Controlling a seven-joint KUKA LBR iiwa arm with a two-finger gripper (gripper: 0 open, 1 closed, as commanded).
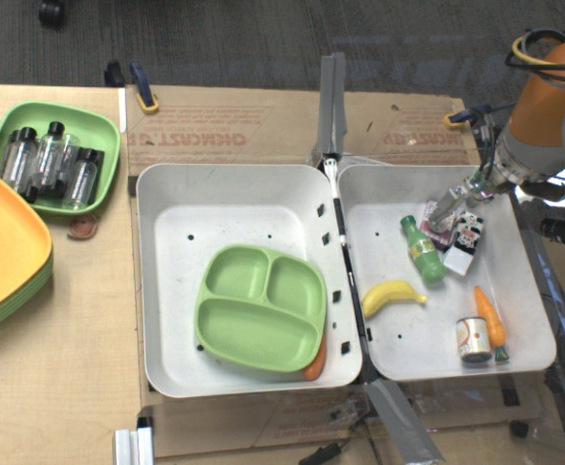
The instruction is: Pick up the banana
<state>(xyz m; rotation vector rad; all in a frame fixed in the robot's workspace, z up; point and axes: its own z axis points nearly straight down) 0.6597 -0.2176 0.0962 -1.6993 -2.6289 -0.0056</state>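
Observation:
A yellow banana [392, 296] lies on the floor of the right bin [389, 187], near its left wall. My gripper [444, 216] hangs over the upper right part of that bin, above and to the right of the banana and well apart from it. It sits close to a green bottle [423, 252] and a small black-and-white carton [464, 232]. The arm's orange band [542, 100] shows at the right edge.
A tin can [473, 340] and a carrot [489, 320] lie at the right bin's lower right. The left bin [166, 201] holds a green divided plate [262, 307] with an orange item under its lower edge. Off to the left stand orange plates [1, 255] and a green tray of bottles [54, 156].

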